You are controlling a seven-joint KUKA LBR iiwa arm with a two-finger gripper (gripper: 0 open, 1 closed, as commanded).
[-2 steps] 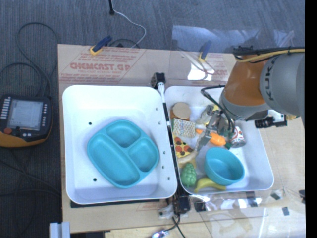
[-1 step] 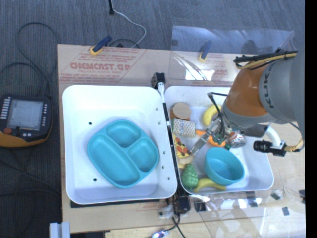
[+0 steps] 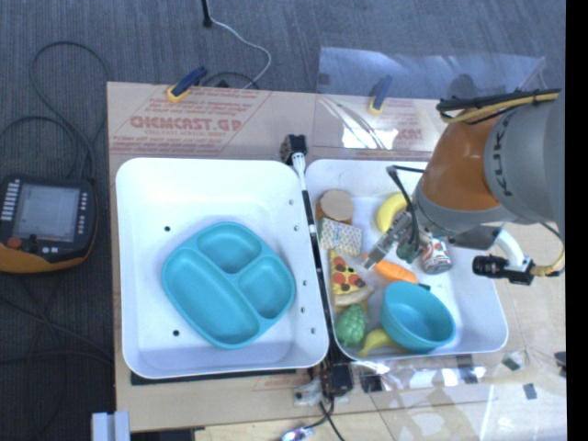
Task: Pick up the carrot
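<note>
The arm [image 3: 487,168] leans in from the right over the right-hand bin [image 3: 482,324], its orange band bulging above the wrist. The tool [image 3: 393,244] hangs low among the toys, its tip just above the carrot [image 3: 397,271]; from here I cannot tell whether it is parted or pinched together, and nothing shows caught in it. The carrot lies flat on the bin floor, orange, touching the rim of the blue bowl [image 3: 417,317] on its upper left side. Just right of the tool sits a small can [image 3: 435,255]. A yellow banana [image 3: 390,211] lies behind the tool, near the bin's back. Along the bin's left wall run a round brown slice of bread [image 3: 336,206], a speckled cracker-like square [image 3: 341,238], a pizza slice [image 3: 345,278] and a green broccoli-like piece [image 3: 349,323], with something yellow [image 3: 375,341] tucked beside the bowl. The left-hand bin [image 3: 147,191] holds a blue divided plate [image 3: 228,283]. A teach pendant [image 3: 44,223] rests off the bench's left side.
</note>
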